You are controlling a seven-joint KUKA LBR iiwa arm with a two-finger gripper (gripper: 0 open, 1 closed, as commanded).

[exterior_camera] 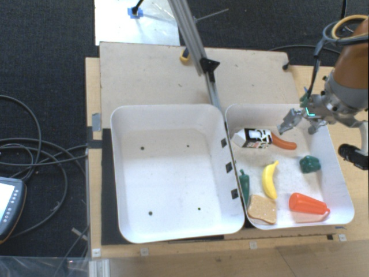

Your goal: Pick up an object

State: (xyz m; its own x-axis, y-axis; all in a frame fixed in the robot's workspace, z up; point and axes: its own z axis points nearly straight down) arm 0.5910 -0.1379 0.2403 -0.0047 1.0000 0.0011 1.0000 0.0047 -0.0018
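My jaws [301, 119] hang over the far edge of the right white plastic bin [341, 180], spread apart with nothing between them. The nearest candidate is the slim orange plastic carrot [283, 143], lying flat near the bin's far edge, one end touching the small black-and-white milk carton [253, 138]. I judge the best approach is to come straight down over the carrot's free end, away from the carton, fingers straddling its narrow width, and close only once low enough. It looks smooth, rounded and tapered, so it may roll or slip out of a shallow pinch.
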